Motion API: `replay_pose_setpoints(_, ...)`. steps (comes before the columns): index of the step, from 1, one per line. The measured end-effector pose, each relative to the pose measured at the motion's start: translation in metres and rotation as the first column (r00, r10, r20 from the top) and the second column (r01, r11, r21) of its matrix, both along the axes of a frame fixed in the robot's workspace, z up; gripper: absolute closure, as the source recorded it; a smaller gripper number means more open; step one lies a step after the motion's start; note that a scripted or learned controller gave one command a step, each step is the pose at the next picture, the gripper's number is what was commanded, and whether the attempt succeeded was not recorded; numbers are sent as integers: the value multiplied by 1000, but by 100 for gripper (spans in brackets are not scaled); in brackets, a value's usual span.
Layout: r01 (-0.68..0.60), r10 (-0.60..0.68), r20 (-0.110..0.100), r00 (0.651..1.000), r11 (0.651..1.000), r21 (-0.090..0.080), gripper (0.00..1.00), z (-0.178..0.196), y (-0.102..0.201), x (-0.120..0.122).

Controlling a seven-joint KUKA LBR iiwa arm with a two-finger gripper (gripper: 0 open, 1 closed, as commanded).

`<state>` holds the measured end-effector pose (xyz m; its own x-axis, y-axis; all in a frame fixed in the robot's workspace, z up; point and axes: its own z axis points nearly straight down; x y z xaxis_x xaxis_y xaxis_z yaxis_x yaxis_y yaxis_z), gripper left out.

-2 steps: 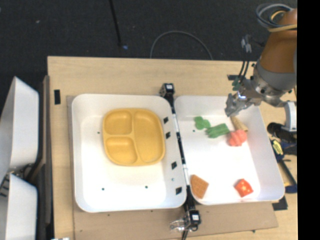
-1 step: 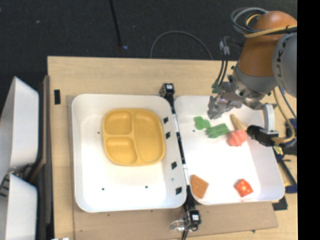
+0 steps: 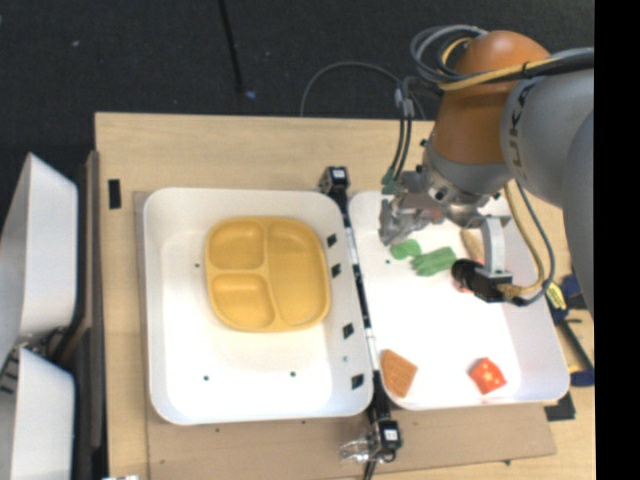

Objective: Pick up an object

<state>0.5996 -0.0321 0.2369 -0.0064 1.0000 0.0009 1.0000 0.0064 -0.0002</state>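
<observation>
Gripper (image 3: pixel 400 230) sits low at the back-left of the right bin (image 3: pixel 520 363), w/ green pieces (image 3: pixel 425 259) touching or just beside it. Can't tell the fingers' state, wrist blocks them. Risk: closing off-centre knocks the green bits away or grabs air. Orange wedge (image 3: pixel 399 373) & red block (image 3: pixel 487 375) lie well apart, near the front rim.

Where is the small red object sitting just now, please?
The small red object lies in the right bin, near its front right corner, with the orange wedge to its left.
</observation>
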Motion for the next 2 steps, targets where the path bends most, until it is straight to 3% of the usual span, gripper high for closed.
replay_pose_setpoints(2, 0, 0, -1, 1000, 1000, 0, 100, -5, 112, 0)
